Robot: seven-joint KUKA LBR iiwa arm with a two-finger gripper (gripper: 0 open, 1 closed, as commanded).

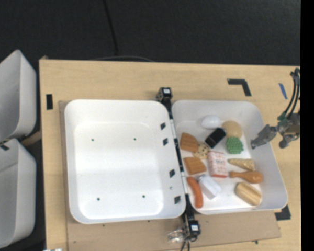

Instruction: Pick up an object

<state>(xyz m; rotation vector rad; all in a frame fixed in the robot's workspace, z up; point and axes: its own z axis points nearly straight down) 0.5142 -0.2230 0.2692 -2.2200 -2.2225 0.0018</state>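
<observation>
The right bin (269, 163) holds several toy foods. Among them are a white egg shape (211, 121), a tan bun (231, 128), a black block (215, 137), a green broccoli piece (234, 145), a red-and-white carton (216, 164), a drumstick (247, 177), a bread roll (249, 193) and an orange sausage (195, 192). My gripper (273, 138) hovers over the right bin's right rim, to the right of the broccoli. Its two fingers stand apart with nothing between them.
The left bin (115, 161) lies beside the right one, joined along a hinge with black clips (172, 156). Two toast slices (192, 156) and a white block (209, 187) lie near that hinge. White housings (8, 140) stand at the far left. Cables (292, 95) hang at the right.
</observation>
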